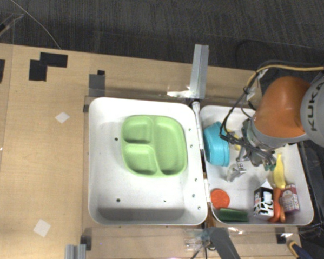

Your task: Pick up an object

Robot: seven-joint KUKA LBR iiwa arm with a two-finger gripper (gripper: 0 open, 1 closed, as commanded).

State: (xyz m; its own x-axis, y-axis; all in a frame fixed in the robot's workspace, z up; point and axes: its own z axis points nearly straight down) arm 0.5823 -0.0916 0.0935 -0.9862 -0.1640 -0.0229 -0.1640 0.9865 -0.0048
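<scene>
My gripper (236, 169) hangs over the middle of the right bin (304, 215), under the orange-banded wrist (279, 108). Just to its left a blue cup (216, 145) lies on its side against the bin's left wall. An orange disc (219, 198) and a dark green cucumber (233, 214) lie below the gripper near the front edge. To the right sit a black-and-white carton (264, 201), an orange carrot (277, 205), a yellow banana (279, 170) and a red packet (290, 199). Nothing shows in the gripper's grasp.
The left bin (102, 193) holds a green divided plate (153, 145). A metal post (199, 71) stands behind the wall between the bins. Cables (241, 111) loop beside the wrist over the right bin's back. Wooden bench top lies to the left.
</scene>
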